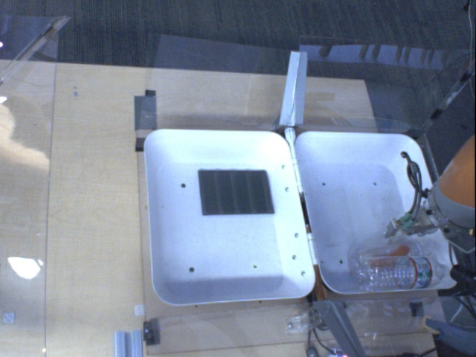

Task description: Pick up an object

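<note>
A clear plastic bottle [392, 272] lies on its side in the front right corner of the right bin [349, 177]. A small orange-red patch [392, 252] shows along the bottle's far side; I cannot tell whether it is a separate object. My gripper [407, 226] reaches in from the right edge and sits just behind and slightly right of the bottle, low over the bin floor. The arm's orange band [460, 175] is at the right edge above it. Nothing is visibly held.
The left bin [167, 222] holds a dark ribbed rectangular pad [236, 192] near its middle. A metal divider post [293, 95] stands at the back between the bins. Cables [411, 171] hang beside the arm. The wooden bench [82, 199] extends to the left.
</note>
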Controlling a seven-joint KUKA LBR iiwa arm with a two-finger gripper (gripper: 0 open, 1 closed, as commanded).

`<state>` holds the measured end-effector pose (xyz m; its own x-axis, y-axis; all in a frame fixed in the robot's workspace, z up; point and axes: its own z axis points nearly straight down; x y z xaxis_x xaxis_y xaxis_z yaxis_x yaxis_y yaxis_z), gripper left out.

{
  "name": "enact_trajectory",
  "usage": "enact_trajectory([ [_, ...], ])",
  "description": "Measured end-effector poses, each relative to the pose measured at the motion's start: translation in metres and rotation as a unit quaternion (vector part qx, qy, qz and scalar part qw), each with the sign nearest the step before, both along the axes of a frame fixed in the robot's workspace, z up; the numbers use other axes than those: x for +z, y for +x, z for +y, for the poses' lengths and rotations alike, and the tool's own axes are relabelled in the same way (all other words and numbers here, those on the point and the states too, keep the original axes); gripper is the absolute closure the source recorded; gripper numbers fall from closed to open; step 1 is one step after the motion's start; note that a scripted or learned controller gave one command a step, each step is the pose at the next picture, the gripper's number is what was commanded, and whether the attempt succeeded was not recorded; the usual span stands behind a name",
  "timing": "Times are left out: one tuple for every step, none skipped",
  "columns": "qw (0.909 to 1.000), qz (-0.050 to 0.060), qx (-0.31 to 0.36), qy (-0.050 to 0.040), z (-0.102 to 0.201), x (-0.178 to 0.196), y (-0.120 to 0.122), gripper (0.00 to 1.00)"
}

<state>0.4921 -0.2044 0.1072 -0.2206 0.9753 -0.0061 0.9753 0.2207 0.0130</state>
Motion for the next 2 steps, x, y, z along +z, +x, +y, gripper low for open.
enact_trajectory([
  [1.0000,0.000,0.000,0.0001,0.000,0.000,0.000,0.00],
  [0.9998,0.001,0.020,0.0004,-0.001,-0.018,-0.001,0.00],
])
